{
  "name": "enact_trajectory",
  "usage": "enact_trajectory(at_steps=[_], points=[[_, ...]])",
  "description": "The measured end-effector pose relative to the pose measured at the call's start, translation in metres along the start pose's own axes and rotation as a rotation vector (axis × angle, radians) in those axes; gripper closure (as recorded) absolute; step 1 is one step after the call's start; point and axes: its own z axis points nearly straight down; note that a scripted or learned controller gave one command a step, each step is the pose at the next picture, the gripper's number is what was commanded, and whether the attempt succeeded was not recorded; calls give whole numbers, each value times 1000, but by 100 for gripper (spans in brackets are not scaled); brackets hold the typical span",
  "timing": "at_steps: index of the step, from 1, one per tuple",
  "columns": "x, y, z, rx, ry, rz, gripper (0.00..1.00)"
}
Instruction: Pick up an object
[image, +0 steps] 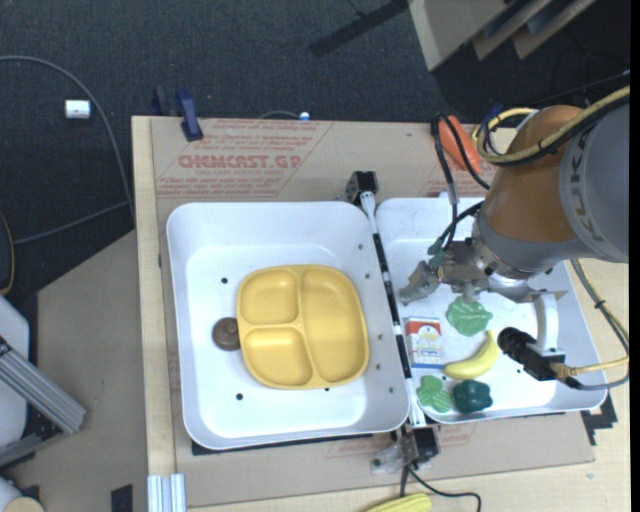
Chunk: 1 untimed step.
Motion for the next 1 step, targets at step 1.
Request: enact_trajectory(at_steps=[1], points=[[-59,-11,48,2,-1,1,0]])
